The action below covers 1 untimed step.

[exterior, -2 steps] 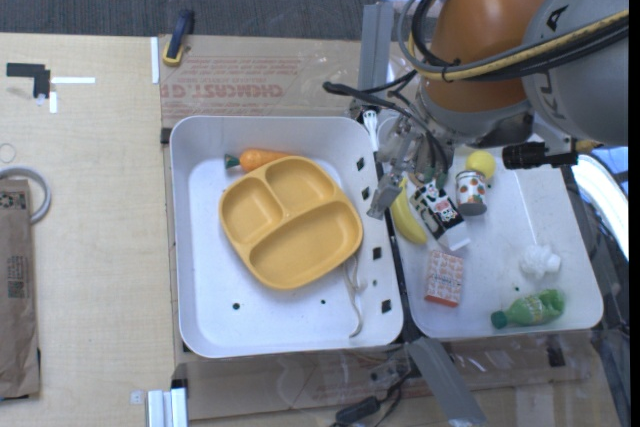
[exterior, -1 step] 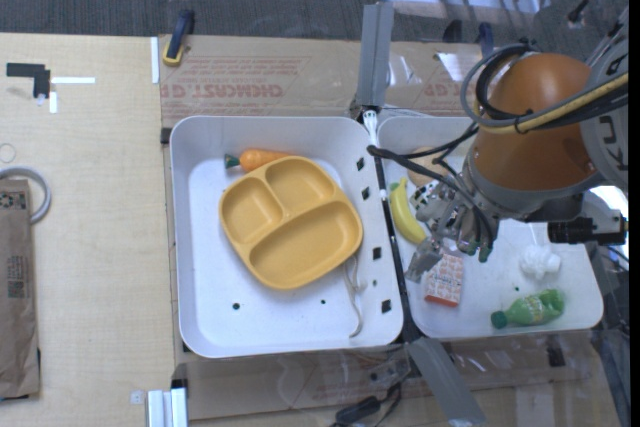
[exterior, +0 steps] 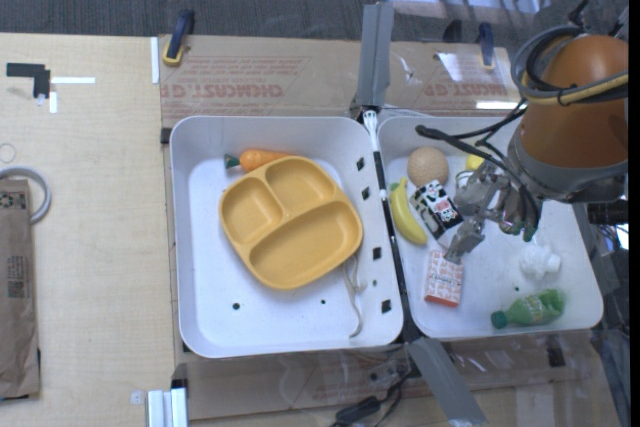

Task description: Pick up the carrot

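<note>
A: Peeking from behind the yellow plate (exterior: 290, 220), the carrot (exterior: 262, 157) lies at the back of the left bin (exterior: 195, 245): orange, green-tipped, partly hidden.

B: Gripper (exterior: 470, 233) hangs over the right bin (exterior: 580, 300); finger state cannot be told. Cardboard (exterior: 270, 75) lettering mirrored, hard to read. Small red box (exterior: 444, 278) print too small.

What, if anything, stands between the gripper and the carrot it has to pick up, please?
The gripper hangs over the right bin; the carrot lies in the left bin, at the far edge of the yellow divided plate. Between them lie the banana, the bins' adjoining walls and the plate, all low, so a raised approach looks open.
</note>
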Motion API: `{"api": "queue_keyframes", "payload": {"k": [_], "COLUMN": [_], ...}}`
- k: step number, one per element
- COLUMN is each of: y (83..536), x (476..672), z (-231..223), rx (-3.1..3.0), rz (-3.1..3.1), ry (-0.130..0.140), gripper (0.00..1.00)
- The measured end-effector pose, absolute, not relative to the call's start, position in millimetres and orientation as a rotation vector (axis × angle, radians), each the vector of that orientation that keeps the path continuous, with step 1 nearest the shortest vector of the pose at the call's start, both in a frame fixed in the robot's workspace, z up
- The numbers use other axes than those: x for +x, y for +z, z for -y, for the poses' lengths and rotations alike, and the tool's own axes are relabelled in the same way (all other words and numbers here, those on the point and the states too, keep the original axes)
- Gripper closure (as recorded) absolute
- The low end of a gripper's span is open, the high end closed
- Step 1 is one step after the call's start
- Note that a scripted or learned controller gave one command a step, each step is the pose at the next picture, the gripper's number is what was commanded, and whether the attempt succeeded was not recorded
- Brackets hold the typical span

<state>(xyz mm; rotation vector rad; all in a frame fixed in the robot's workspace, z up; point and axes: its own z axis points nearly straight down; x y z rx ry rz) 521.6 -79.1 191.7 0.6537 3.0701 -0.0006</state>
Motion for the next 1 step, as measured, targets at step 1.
{"api": "queue_keyframes", "payload": {"k": [1], "y": [115.0], "x": [576.0], "z": [96.0], "rx": [0.756], "rz": [-3.026], "ry": [0.001], "gripper": [0.00]}}
